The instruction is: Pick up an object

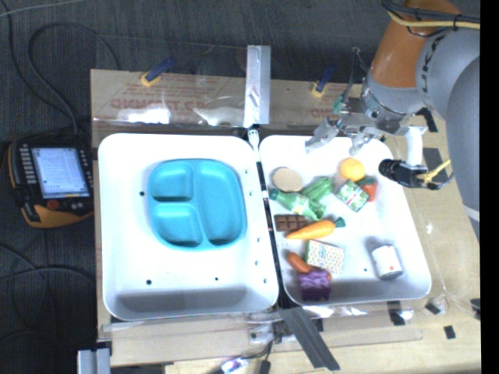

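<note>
Camera view, slanted down on bench: two white bins side by side. Left bin (117, 232) holding a blue divided tray (195, 202), three compartments, lying flat near bin centre. Right bin (413, 244) holding the pickable clutter. Gripper (343, 136) above the far rim of right bin, near its upper edge — fingers spread apart, nothing between them. Grey arm with orange band (401, 49) coming in from upper right.

Objects in right bin, none touched by gripper: yellow lemon-like ball (352, 168) just below the gripper, touching a green-and-white carton (352, 195) with something red at its right side. Round tan item (287, 179) near bin's upper left. Green bottle (295, 202) lying on its side, overlapping a second green piece (317, 187). Brown chocolate bar (286, 223) just beside divider, touching orange carrot (313, 229) that lies roughly crosswise. Pale patterned box (325, 256) below carrot. Small red-orange item (298, 262) left of it, touching purple grape cluster (315, 284) at near edge. White can with dark end (386, 259) lying apart at lower right.

Off the bench, left — teach pendant (51, 176) with lit screen on dark floor. Blue-and-yellow clamps (158, 70) at bench's far edge.
</note>
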`<state>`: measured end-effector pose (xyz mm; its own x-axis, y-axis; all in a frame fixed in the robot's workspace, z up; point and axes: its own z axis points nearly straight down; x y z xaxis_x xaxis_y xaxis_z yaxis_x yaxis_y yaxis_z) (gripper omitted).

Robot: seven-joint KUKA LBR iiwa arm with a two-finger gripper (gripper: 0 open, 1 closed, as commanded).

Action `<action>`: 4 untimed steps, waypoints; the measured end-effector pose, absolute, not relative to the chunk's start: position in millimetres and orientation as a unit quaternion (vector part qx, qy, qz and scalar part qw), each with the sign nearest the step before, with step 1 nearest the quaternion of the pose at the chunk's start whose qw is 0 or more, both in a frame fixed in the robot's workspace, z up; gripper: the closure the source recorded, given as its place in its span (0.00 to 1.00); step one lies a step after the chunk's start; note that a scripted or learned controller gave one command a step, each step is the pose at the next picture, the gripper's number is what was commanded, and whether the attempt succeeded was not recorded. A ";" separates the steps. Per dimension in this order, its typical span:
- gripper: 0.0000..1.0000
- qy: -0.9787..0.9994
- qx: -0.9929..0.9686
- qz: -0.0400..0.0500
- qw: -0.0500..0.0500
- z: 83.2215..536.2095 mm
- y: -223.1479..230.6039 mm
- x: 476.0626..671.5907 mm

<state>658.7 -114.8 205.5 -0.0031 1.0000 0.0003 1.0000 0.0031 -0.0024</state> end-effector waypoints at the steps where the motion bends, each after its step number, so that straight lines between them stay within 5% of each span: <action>1: 0.00 -0.738 -0.674 0.000 0.000 92.4 -136.3 596.2; 2: 0.00 -0.766 -0.643 -0.003 -0.005 90.9 -139.1 491.3; 3: 0.00 -0.804 -0.595 0.000 0.000 171.8 -148.7 605.4; 4: 0.00 -0.768 -0.641 0.001 -0.001 252.9 -224.5 555.6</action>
<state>555.6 -224.5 252.9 -0.1782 0.9840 -0.0035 0.9840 0.1782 -0.0008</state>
